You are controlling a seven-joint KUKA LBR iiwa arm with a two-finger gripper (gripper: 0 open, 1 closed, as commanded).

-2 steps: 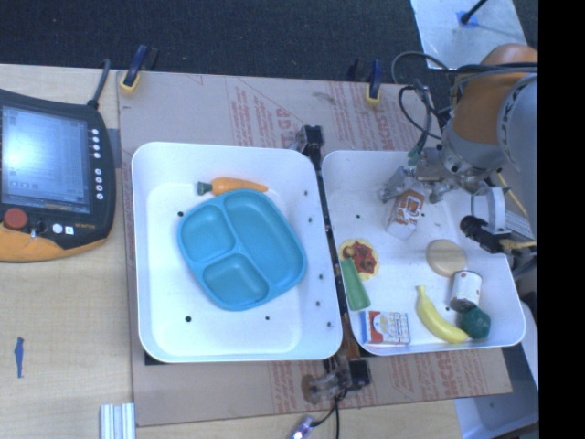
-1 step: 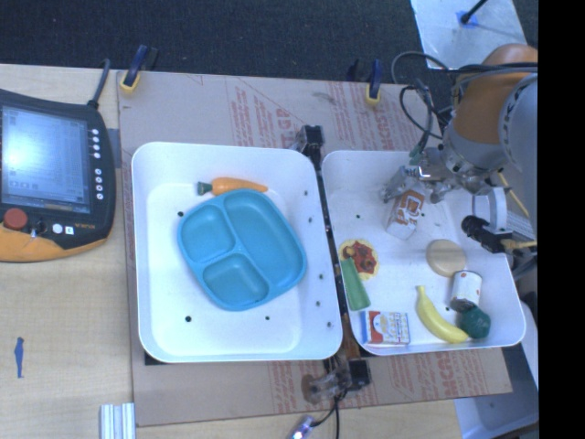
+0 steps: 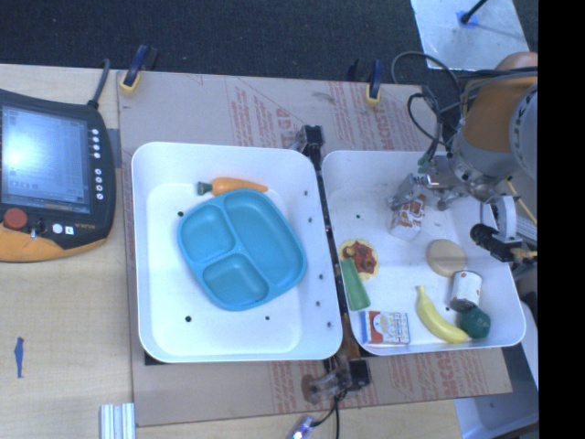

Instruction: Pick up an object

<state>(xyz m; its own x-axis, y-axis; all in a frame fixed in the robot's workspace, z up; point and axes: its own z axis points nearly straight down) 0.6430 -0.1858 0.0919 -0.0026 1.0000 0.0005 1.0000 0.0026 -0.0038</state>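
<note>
The gripper (image 3: pixel 413 193) hangs over a small packet (image 3: pixel 409 218) in the right bin (image 3: pixel 384 167). I cannot tell if it grips. Lifting seems left.

**Layout: two bins, centre frame**

Left bin (image 3: pixel 146 245) and right bin (image 3: pixel 343 167) sit side by side on the worktop (image 3: pixel 64 337), rims touching mid-frame. Left bin: divided tray (image 3: pixel 239 249) in the middle, carrot (image 3: pixel 233 187) just behind it, at its upper edge. Right bin: gripper (image 3: pixel 413 193) at upper centre, over a small packet (image 3: pixel 408 218). Round disc (image 3: pixel 446 256) right of centre, can (image 3: pixel 465 290) just below it, banana (image 3: pixel 437 316) lower right, small dark item (image 3: pixel 474 322) at its right end. Box (image 3: pixel 388 327) at lower left of the bin, stick-shaped item (image 3: pixel 355 283) along the left wall, pizza slice (image 3: pixel 361 255) just above it. Control pendant (image 3: pixel 50 176) at far left of frame, on the worktop.
</note>
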